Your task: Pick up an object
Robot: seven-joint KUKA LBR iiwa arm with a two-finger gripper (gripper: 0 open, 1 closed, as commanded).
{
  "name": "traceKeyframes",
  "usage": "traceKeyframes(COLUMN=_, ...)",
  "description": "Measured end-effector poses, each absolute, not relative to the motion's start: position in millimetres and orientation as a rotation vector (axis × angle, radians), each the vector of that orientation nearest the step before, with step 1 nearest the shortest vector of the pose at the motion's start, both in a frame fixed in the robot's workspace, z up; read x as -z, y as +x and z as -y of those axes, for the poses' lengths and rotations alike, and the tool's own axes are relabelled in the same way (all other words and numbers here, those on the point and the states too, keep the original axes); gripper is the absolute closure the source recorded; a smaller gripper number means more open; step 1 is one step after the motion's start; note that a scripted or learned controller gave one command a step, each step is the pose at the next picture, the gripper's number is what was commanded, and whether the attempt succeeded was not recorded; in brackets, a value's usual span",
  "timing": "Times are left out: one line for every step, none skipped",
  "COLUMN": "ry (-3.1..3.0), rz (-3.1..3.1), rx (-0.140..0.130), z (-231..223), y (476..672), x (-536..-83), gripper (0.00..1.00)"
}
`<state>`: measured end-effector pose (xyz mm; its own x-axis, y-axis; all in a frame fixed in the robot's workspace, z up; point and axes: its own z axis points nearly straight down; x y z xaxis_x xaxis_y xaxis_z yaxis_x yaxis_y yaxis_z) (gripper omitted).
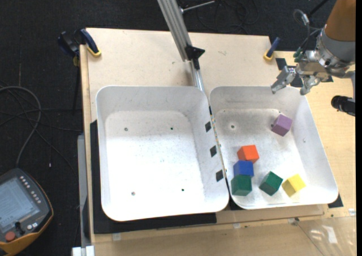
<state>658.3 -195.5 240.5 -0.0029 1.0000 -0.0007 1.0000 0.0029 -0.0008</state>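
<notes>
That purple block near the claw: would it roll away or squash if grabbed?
Probably neither. The purple block looks like a rigid, flat-faced cube, so it should slide, not roll. It sits apart from the others, likely easy for the claw to pinch.

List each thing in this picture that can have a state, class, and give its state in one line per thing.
gripper: jaws open, above the right bin's far rim, holding nothing
purple cube: loose in the right bin, alone, tilted
orange cube: resting, touching the blue cube
blue cube: between orange and dark green cubes
dark green cube: resting by the divider
green cube: resting, tilted
yellow cube: resting beside the green cube
</notes>
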Motion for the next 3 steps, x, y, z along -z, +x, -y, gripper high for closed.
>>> traceKeyframes(ry=-2.207, rz=2.224, rx=-0.003, z=109.3, y=612.9, x=-190.4, gripper=0.0)
traceKeyframes(ry=-2.223, rz=2.221, rx=0.0, z=116.8, y=572.4, x=-94.7, gripper=0.0)
traceKeyframes(ry=-2.222, rz=2.221, rx=0.001, z=102.7, y=549.2, x=-96.1, gripper=0.0)
